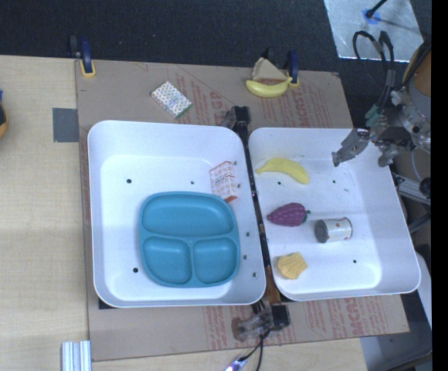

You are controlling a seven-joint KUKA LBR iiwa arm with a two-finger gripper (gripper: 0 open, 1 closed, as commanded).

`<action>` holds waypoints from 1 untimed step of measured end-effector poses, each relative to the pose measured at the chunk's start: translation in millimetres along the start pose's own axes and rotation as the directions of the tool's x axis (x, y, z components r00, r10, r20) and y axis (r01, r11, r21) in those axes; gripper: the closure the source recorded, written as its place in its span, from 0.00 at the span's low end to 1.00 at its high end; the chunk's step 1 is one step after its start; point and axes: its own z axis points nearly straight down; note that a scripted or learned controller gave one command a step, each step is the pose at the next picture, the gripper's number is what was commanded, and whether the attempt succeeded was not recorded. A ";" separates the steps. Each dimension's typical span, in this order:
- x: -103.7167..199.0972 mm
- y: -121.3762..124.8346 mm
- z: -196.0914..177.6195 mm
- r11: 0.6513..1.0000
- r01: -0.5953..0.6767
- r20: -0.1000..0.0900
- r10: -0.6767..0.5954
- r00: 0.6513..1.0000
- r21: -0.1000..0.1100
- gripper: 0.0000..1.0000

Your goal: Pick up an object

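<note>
Since the task names no one object, you can choose among four pieces in the right bin.

Right bin: shallow white plastic bin, loose items spread apart along its left half, so each leaves you room for fingers.
Banana: yellow curved plastic banana, near the bin's upper left; long axis runs left to right, dipping slightly toward the right.
Grapes: purple bumpy plastic grape bunch, mid-bin; long axis roughly left-right, dark stem end pointing right.
Can: small silver metal can, lying on its side just right of the grapes; axis left-right, dark end facing left.
Yellow lump: small yellow crinkled piece, lower left; no clear long axis.
Gripper: grey two-finger gripper, over the bin's upper right, pointing down-left; apparently carrying nothing, though you cannot tell whether the fingers are spread or closed.
Left bin: white bin with a blue divided plastic tray and a red-and-white packet.
</note>
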 end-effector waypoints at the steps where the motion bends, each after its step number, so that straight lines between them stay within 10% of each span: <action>1: 37.9 17.7 106.9 1.000 0.001 0.000 -0.001 1.000 0.002 0.00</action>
